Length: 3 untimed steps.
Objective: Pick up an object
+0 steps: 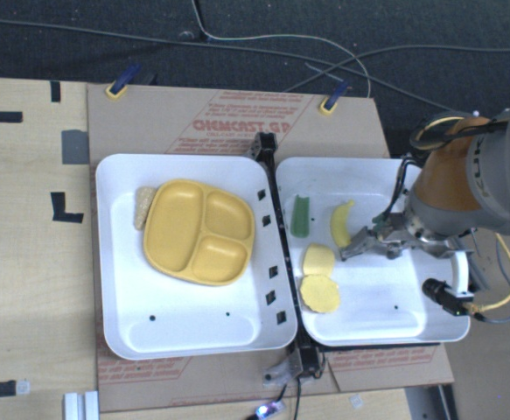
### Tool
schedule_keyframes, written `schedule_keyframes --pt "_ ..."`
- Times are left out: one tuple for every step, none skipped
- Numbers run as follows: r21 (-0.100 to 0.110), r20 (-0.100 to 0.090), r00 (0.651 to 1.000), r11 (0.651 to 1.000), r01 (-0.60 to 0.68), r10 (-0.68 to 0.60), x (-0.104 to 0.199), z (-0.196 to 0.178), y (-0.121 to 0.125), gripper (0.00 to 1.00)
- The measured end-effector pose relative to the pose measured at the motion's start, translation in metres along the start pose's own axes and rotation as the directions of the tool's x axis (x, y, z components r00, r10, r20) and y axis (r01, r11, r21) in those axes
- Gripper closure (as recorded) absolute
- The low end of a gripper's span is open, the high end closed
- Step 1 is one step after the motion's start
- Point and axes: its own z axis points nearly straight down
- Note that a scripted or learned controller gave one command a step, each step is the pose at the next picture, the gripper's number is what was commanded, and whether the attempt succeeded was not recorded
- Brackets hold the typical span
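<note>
2 bins side by side: the left bin (119, 261) holds a divided plate (199, 231) with a sponge (143, 206) at its 9 o'clock; the right bin (386, 318) holds a banana (340, 222), with 2 food pieces (318, 276) at its 7 o'clock.

Right bin (359, 326): obstacles crowd its left half, namely green piece (300, 215) far, banana (341, 222) beside it, two yellow pieces (318, 258) (320, 294) nearer. Floor near and right of these lies bare. Left bin (115, 234): yellow divided plate (199, 231) fills the centre; near strip open.
</note>
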Motion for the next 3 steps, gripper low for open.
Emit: schedule_keyframes --pt "-0.004 0.003 1.0 1.0 0.0 0.0 -0.001 -0.011 0.001 1.0" --pt "-0.003 -0.002 1.0 1.0 0.0 0.0 -0.001 -0.054 0.003 1.0" --pt "-0.004 0.0 1.0 1.0 -0.001 0.001 -0.011 -0.104 0.0 1.0"
